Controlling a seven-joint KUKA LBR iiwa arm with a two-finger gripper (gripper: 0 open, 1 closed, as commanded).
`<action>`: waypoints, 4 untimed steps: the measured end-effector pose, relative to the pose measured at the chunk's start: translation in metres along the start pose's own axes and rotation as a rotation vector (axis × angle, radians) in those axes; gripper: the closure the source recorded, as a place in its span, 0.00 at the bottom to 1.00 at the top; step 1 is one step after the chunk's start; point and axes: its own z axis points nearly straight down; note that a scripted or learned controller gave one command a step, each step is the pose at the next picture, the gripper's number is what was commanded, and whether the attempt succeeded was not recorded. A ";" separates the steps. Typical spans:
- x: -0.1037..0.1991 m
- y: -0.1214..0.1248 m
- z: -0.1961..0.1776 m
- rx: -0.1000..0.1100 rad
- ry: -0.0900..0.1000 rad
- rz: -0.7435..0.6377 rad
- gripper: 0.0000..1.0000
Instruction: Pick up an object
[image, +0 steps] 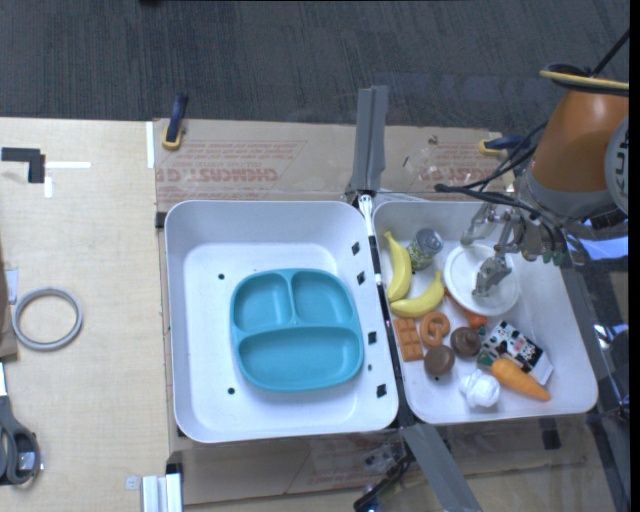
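The right bin (570, 300) holds several toy foods. Two yellow bananas (400, 268) lie at its left side, with a small grey-green object (428, 243) beside them. A white round dish (470, 285) sits in the middle. My gripper (492, 274) hangs over that dish, low and close to its surface, below the orange band (580, 140). Toward the front lie an orange pretzel (435, 327), an orange waffle piece (407, 339), two brown lumps (465, 342), a black-and-white block (512, 347), a carrot (520, 378) and a white garlic bulb (482, 392).
The left bin (190, 300) holds a blue divided plate (297, 330). A grey divider bar (370, 140) runs between the bins at the back. On the bench at left lie a tape roll (45, 318) and scissors (15, 455). A clamp (177, 122) sits on the cardboard.
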 end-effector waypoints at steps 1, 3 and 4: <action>-0.016 0.017 0.015 0.000 -0.012 0.247 0.00; 0.007 0.059 0.023 0.000 0.002 0.600 1.00; 0.015 0.102 -0.074 -0.001 0.003 0.148 1.00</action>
